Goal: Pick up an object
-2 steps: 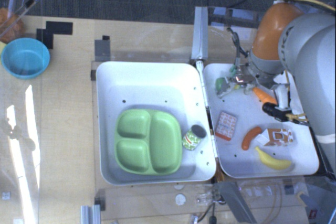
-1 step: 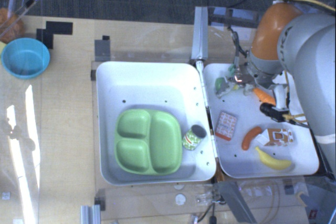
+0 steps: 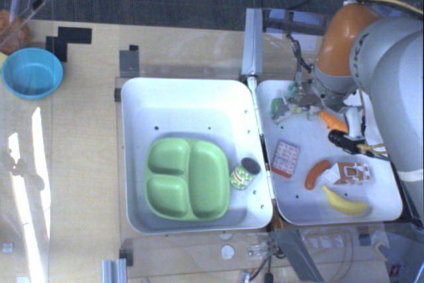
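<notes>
- The gripper (image 3: 295,103) is set low in the back left corner of the right bin (image 3: 301,199). It is reached there by the arm from the right, and a grasp attempt is judged to be under way.
- A small green thing (image 3: 278,106) is seen just beside the gripper, close to the bin's left wall. It is judged the likely target, being the nearest item.
- Whether the gripper is open or closed cannot be told, and nothing is seen held in it.
- A carrot (image 3: 331,120), a pink card (image 3: 285,158), a sausage (image 3: 317,173), a small box (image 3: 351,173) and a banana (image 3: 344,201) are spread apart across the rest of that bin.
- In the left bin (image 3: 139,96), a green plate (image 3: 187,177) is laid flat with a small can (image 3: 244,175) just beside its right edge. Both are well apart from the gripper.
</notes>
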`<move>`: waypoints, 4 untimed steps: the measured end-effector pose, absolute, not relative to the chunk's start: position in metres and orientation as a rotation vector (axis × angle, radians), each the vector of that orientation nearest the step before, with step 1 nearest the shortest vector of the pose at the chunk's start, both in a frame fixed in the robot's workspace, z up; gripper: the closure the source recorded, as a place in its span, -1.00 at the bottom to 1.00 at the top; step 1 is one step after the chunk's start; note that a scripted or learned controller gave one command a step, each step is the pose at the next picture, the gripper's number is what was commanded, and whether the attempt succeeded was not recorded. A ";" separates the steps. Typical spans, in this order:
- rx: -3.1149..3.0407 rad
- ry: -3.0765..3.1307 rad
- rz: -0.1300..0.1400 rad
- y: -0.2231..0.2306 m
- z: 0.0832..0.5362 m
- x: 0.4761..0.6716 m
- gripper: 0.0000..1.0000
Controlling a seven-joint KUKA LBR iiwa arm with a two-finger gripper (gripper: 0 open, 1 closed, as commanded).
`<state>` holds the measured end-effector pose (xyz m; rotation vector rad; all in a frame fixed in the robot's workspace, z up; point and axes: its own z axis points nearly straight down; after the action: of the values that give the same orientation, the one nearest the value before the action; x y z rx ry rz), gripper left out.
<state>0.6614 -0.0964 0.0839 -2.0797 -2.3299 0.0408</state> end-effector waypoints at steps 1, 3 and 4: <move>-1.973 -2.422 0.036 -0.096 0.084 0.662 -1.00; -1.961 -2.431 0.035 -0.096 0.084 0.662 -1.00; -1.936 -2.449 0.033 -0.097 0.084 0.662 -1.00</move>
<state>0.6622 -0.0971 0.0841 -1.9361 -2.4488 0.0328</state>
